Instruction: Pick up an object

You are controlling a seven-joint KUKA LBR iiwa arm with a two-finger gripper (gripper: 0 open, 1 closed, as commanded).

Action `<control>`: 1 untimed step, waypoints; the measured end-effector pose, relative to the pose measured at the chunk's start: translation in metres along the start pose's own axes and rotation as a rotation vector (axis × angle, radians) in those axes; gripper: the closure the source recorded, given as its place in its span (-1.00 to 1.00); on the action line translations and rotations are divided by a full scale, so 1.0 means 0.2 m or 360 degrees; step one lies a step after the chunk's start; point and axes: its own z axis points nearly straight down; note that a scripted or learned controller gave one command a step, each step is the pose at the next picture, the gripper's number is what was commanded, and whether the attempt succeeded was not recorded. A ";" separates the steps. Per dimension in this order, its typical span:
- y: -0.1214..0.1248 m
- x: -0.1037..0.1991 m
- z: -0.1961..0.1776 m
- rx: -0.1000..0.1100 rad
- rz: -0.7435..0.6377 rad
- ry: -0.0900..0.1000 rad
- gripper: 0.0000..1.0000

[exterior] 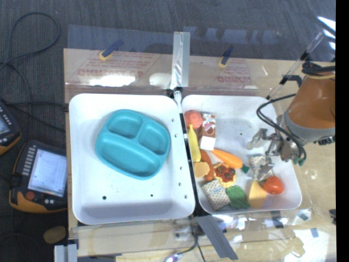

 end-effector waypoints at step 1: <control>0.19 -0.10 0.07 0.0005 0.0540 -0.0016 -1.00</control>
